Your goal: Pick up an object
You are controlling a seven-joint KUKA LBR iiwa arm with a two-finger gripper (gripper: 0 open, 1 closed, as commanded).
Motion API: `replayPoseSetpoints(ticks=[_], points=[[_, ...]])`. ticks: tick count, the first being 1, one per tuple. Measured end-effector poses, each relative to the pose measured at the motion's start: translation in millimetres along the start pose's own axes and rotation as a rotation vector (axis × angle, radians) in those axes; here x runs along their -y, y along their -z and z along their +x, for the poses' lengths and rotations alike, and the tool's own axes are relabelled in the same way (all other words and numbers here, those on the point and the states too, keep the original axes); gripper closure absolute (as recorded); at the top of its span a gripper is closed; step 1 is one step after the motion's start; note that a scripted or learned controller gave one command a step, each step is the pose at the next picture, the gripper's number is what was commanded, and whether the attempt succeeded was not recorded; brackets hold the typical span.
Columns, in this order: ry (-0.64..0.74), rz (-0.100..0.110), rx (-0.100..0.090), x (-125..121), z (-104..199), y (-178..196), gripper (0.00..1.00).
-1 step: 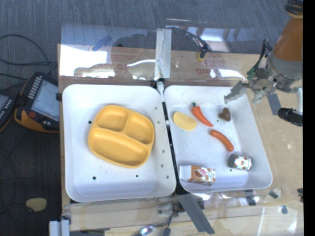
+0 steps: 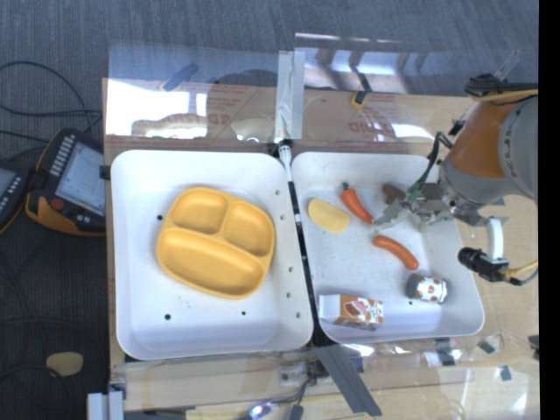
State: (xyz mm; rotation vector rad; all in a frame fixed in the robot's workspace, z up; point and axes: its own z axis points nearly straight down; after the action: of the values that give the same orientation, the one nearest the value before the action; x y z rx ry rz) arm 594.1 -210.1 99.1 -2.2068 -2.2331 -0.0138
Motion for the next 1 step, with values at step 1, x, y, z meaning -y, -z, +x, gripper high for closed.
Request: replayPoseSetpoints(ticks=[1], points=[[0.007, -0.019, -0.001, 53.5, -0.7, -3.5, 0.00]])
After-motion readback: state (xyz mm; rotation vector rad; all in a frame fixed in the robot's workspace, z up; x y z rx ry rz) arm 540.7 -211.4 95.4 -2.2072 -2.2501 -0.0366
